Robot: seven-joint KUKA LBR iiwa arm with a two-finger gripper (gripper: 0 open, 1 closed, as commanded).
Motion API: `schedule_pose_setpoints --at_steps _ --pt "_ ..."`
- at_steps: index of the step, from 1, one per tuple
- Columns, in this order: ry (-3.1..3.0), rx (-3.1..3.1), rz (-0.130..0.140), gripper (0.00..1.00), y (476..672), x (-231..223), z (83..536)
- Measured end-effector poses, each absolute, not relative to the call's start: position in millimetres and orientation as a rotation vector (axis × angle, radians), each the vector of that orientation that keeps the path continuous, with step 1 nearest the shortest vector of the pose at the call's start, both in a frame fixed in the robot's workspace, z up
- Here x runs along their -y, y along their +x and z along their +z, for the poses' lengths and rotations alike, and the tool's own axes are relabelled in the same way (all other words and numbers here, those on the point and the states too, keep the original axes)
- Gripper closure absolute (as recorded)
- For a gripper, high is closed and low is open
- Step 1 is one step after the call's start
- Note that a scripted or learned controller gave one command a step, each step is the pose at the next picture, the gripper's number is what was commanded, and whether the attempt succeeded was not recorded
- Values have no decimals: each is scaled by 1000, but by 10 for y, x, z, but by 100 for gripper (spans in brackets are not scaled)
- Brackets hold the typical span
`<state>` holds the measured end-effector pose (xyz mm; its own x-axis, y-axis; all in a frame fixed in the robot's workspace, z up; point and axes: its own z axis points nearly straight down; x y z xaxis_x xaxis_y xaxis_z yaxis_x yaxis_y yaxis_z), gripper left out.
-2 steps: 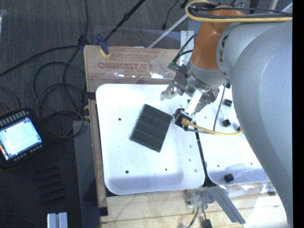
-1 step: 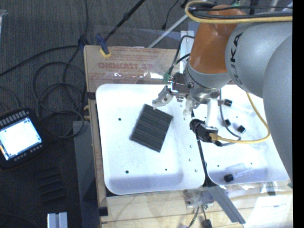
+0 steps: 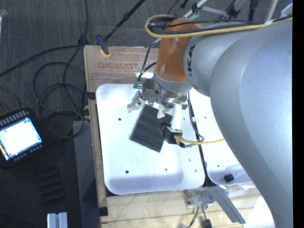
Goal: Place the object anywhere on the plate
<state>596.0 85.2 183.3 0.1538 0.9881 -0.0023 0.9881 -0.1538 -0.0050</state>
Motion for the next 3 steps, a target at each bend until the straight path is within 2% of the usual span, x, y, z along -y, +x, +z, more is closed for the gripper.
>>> schedule_pose_setpoints --at_steps 1,2,3 --pt "-1986 2434 4 0 6334 -1666 1791" --pt "-1730 2624 5 0 6685 -1293 2129" --pt "-1448 2790 1 0 6661 -2246 2667"
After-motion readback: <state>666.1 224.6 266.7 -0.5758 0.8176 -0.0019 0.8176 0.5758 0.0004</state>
